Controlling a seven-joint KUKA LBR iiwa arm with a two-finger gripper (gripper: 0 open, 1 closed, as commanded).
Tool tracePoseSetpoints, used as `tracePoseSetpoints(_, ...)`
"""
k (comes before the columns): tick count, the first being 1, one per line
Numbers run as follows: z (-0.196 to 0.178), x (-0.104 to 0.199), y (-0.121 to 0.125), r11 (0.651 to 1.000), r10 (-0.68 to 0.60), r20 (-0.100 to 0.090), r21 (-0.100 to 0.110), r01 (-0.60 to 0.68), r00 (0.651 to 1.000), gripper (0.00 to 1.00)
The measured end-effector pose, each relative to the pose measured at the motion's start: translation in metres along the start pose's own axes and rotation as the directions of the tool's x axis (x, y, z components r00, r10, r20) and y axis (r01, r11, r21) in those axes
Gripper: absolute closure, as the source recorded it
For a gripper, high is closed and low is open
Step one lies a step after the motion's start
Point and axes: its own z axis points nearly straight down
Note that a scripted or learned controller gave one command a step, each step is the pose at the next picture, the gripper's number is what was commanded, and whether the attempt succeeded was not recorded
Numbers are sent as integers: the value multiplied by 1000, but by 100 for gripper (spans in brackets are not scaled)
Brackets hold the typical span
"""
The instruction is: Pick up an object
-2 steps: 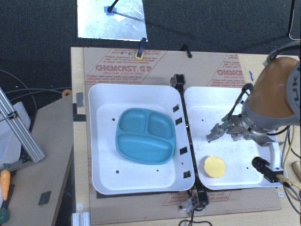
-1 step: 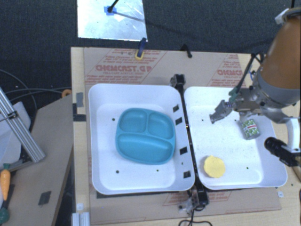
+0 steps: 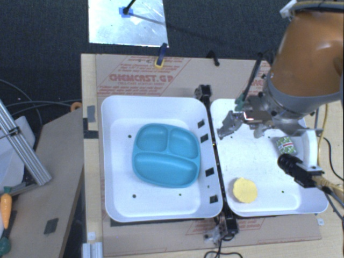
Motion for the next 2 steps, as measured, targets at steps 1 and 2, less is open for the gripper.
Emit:
tracePoseSetpoints(1, -81, 61, 1, 1000, 0, -2, -6, 0, 1000, 0)
tracePoseSetpoints(2, -88, 57, 2, 1000, 2, 1, -2, -2, 1000, 100)
